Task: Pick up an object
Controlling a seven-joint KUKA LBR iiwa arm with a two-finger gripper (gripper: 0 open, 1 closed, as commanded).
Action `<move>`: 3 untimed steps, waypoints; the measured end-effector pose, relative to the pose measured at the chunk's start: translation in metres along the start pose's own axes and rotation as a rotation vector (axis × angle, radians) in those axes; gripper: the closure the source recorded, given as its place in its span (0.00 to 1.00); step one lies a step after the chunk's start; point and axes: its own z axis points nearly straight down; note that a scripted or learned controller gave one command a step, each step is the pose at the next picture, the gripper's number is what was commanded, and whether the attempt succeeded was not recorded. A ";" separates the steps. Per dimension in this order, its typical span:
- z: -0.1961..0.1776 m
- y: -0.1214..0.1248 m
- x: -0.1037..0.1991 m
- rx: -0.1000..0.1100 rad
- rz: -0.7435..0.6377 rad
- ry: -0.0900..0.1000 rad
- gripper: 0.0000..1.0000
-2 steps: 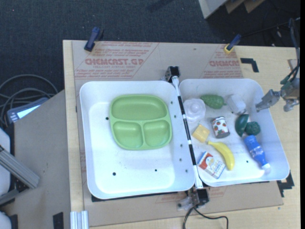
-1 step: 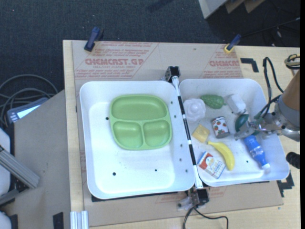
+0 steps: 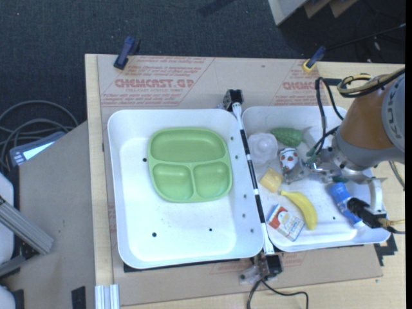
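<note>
Reach step: gripper (image 3: 320, 166) low in right bin (image 3: 335, 238), finger state untellable; you'd next close on the banana (image 3: 302, 206).

Arm (image 3: 368, 124) low, end effector (image 3: 320, 166) leftward

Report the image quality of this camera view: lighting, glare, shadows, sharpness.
Camera view: even overhead light, soft throughout; the white bins are bright, nearly washed out at the rims; the green tray casts only a faint shadow; the small items by the banana are blurry, labels unreadable; the arm darkens the right bin's far corner, and the gripper area is too indistinct to read.
</note>
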 end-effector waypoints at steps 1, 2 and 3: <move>-0.007 -0.071 0.050 0.001 0.001 0.000 0.00; -0.017 -0.071 0.049 -0.002 0.002 -0.001 1.00; -0.017 -0.071 0.049 -0.002 0.002 -0.001 0.00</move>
